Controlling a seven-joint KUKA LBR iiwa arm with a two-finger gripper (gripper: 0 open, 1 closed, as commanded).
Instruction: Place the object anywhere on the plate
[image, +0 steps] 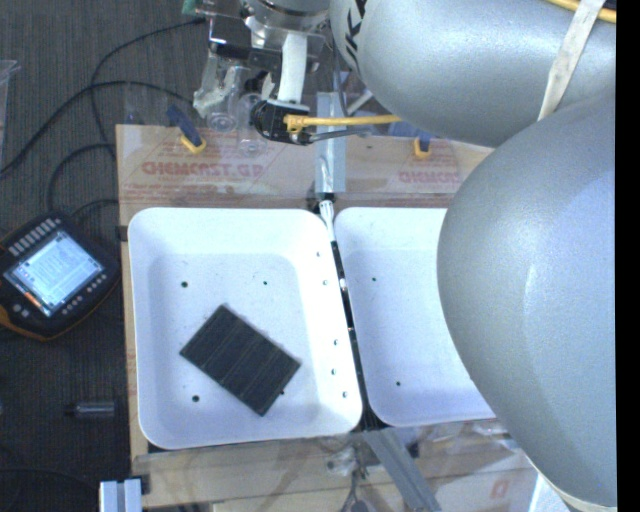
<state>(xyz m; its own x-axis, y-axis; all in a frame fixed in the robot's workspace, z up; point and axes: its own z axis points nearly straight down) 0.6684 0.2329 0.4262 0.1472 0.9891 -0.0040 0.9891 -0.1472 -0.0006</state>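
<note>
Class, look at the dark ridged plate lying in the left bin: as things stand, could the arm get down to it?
Probably yes. The dark ridged plate lies flat in the left bin with nothing on or over it. The arm looms over the right bin, so it would have to swing across the divider.

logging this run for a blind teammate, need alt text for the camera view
A dark ridged rectangular plate lies at a slant in the left white bin, with nothing on it. The grey arm bulks close to the camera, covering much of the right white bin. A teach pendant with a lit screen lies left of the bench.
</note>
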